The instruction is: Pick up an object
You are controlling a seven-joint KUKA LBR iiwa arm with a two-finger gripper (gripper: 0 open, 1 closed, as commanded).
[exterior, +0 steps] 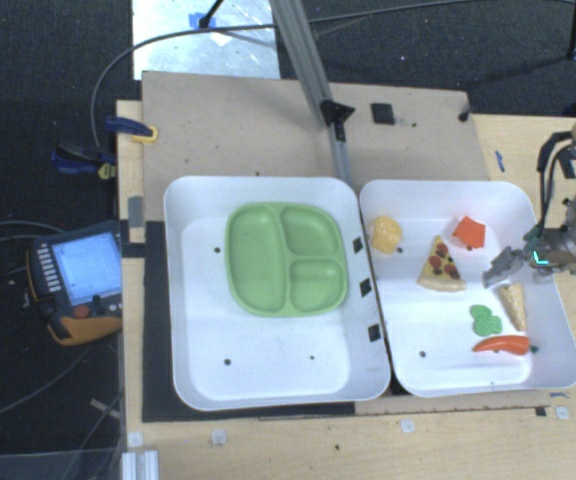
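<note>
The surface carries two shallow white bins side by side. The left bin holds a green divided plate with three compartments, lying flat toward the bin's upper middle. The right bin holds several small toy foods: a yellow rounded piece near its upper left corner, a pizza slice with red dots just right of it, an orange-red block above and right of the slice, a green leafy piece lower down, a red-orange pepper-like piece just below the green one, and a pale tan wedge just right of the green piece.

The arm reaches in from the right edge, and the hand sits over the right bin, between the orange-red block and the tan wedge, with a small teal light glowing on its body. Its grey tip lies right above the top end of the tan wedge; whether they touch cannot be told. Nothing shows between the fingers, and whether they stand wide or narrow cannot be told.

Off the surface to the left, a handheld control pad with a lit bluish screen rests on the dark floor among cables; its writing is too small to read. No labels or brands are legible anywhere
</note>
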